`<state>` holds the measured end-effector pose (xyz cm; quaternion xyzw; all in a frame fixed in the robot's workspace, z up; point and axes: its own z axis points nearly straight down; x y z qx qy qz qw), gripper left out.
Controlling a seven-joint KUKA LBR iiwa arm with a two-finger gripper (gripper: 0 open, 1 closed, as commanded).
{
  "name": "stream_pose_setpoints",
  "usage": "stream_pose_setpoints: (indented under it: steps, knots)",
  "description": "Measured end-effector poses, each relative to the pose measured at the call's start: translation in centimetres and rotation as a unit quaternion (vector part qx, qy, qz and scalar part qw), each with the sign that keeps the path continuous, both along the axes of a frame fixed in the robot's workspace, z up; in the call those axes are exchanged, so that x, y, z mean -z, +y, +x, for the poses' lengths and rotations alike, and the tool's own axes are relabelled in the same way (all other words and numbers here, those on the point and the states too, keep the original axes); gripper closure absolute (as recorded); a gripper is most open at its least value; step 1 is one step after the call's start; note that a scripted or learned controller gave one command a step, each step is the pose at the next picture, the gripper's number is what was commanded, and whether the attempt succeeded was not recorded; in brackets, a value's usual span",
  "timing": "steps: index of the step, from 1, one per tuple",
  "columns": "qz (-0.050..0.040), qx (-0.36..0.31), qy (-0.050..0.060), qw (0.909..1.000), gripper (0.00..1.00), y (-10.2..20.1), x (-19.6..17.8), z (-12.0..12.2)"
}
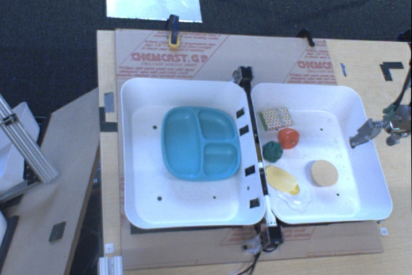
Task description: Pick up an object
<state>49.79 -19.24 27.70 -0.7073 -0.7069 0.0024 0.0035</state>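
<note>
You've got the claw (360, 136) at the right edge of the right bin (360, 203), hanging over its right wall, w/ the rest of the arm mostly cut off at the frame edge. It's too small and blurred here to tell how far it's spread, and you can see nothing gripped in it.

All the loose objs sit in the right bin, well apart from the claw, toward the bin's left side. A speckled block (276, 118) lies near the top left, a red ball (288, 137) just below and right of it, and a dark green lump (273, 151) just beside the red ball at lower left. A yellow piece (282, 178) lies below the green lump, near the divider betw. bins. A tan round disc (324, 172) is to the right of the yellow piece, closest to the claw.

The left bin (138, 203) holds a blue divided tray (199, 142), lying flat. Both bins rest on the table (193, 48).
</note>
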Motion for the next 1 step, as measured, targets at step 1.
stream_pose_setpoints:
  steps: [1]
  knots:
    - [-0.0012, -0.002, -0.005, 1.0000, 0.00, 0.07, -0.53, 0.22]
